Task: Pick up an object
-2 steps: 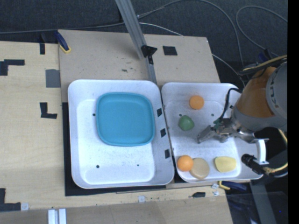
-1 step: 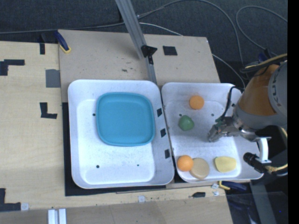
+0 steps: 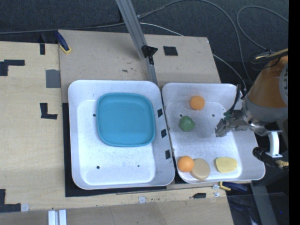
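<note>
Camera view, taken from above at a slant, presents the bench with two white bins side by side, and the step in hand is judged to be the approach to a pick, since nothing is seen between the fingers of the gripper [image 3: 222,129], which is poised low over the right-hand bin [image 3: 243,146] near its right wall; whether its fingers stand apart or together cannot be told from this picture. For the step to be done well, one object should be chosen that stands clear of its neighbours, and the fingers should be brought down squarely on either side of it before any closing is attempted. Nearest the camera, along the bin's front edge, three things are counted: an orange ball [image 3: 186,163], a tan disc [image 3: 201,168] touching it, and a yellow piece [image 3: 226,164] a little apart to the right. That touching pair is judged awkward, as one could be nudged by a finger meant for the other. Further back, a green object [image 3: 187,123] lies alone, left of the gripper, and would seem the cleaner target. Furthest back, a second orange ball [image 3: 197,102] is found. Five loose objects are thus counted, two orange. One blue plate [image 3: 125,119] lies in the left-hand bin [image 3: 84,168].
</note>
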Controlling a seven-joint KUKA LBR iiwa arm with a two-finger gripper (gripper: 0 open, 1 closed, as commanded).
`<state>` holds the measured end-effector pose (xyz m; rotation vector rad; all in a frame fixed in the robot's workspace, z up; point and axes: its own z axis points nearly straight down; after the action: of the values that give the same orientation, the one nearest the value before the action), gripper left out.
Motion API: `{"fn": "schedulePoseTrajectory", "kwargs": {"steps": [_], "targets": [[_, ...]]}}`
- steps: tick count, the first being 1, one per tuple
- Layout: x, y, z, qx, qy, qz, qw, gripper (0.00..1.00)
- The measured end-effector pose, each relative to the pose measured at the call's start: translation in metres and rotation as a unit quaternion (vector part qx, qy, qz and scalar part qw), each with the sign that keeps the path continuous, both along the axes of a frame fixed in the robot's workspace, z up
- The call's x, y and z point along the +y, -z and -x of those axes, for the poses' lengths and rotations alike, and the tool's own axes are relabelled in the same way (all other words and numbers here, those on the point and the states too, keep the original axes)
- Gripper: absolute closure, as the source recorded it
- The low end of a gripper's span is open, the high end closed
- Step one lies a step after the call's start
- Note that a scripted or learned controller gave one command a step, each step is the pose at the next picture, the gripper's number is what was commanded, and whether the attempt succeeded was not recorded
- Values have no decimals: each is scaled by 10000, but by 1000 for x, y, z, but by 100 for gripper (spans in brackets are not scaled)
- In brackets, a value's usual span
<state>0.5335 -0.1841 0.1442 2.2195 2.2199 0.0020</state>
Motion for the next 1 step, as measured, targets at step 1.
{"fn": "schedulePoseTrajectory", "kwargs": {"steps": [1], "targets": [[-1, -44, 6, -2, -1, 0, 10000, 100]]}}
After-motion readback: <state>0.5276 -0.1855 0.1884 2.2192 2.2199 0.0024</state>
